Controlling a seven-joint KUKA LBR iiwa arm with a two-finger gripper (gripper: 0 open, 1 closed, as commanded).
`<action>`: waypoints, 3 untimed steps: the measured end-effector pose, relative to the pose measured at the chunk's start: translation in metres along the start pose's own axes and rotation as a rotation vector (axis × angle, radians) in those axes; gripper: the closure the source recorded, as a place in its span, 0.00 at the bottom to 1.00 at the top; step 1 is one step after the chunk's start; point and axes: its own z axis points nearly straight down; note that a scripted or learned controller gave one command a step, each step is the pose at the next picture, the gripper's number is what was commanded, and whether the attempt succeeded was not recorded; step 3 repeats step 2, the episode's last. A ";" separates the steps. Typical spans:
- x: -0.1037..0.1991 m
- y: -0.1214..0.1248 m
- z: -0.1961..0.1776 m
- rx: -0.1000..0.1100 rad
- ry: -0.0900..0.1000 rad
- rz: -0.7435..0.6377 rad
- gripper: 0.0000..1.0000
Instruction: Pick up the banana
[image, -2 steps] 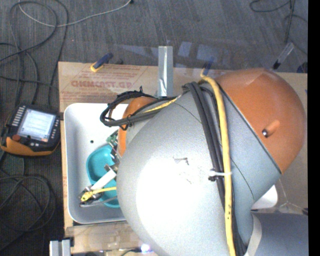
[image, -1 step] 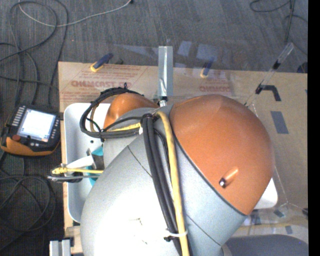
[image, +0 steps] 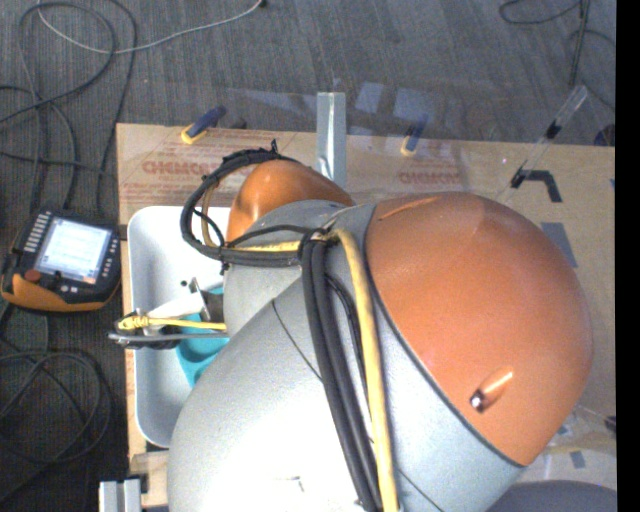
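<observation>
Left of the white bin (image: 150, 240), a handheld pendant (image: 65, 262) lies on the carpet (image: 60, 420). Inside that bin, a teal object (image: 200, 352) sits beside my gripper (image: 200, 305); whether it is apart or together I cannot tell. Over the bin's right side looms my arm (image: 400, 350); where the banana lies I cannot tell.

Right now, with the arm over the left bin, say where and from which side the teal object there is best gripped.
The teal object is mostly hidden beneath the arm, so its shape is unclear. Probably grip its exposed lower-left corner, coming from above on the side facing bare bin floor.
</observation>
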 end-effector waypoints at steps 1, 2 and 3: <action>-0.014 0.110 0.069 0.003 0.030 -0.041 1.00; -0.030 0.144 -0.018 -0.001 0.000 -0.357 1.00; -0.030 0.144 -0.018 -0.001 0.000 -0.357 1.00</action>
